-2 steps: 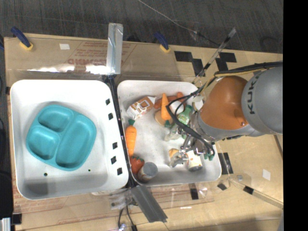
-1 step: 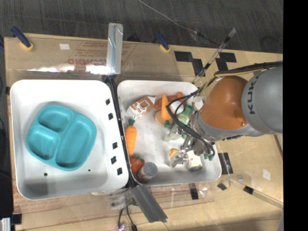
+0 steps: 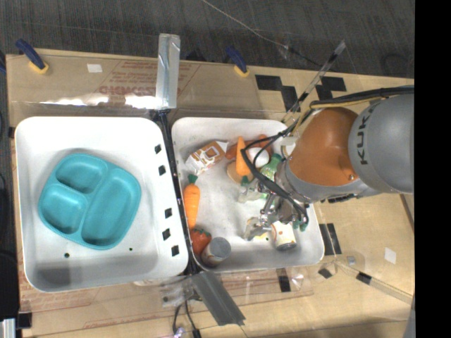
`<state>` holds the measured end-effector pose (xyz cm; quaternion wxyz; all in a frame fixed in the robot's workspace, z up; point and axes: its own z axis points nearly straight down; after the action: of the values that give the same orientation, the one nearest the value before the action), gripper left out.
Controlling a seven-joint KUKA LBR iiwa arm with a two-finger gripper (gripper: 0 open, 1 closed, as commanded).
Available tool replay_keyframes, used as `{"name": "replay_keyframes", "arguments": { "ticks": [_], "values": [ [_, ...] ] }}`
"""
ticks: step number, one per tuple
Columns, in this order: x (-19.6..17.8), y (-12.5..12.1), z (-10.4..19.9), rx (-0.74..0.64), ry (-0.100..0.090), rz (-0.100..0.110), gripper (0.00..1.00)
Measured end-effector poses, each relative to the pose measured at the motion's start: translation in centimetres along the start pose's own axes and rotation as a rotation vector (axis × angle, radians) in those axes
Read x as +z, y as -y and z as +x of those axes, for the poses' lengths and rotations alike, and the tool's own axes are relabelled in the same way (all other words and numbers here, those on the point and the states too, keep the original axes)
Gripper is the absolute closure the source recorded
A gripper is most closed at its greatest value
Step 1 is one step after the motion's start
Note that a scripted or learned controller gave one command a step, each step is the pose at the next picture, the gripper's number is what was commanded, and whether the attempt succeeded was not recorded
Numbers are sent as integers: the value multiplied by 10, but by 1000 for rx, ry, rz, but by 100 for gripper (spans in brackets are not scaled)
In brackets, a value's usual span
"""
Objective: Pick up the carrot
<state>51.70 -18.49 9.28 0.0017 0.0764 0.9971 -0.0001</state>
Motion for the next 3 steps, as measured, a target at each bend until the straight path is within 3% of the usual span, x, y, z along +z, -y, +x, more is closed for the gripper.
{"name": "replay_keyframes", "arguments": {
  "ticks": [1, 2, 3],
  "values": [
    [0, 25, 28, 251, -3, -2, 0],
    [1, 0, 40, 254, -4, 0, 0],
    [1, 2, 40, 158, -5, 0, 0]
  ]
}}
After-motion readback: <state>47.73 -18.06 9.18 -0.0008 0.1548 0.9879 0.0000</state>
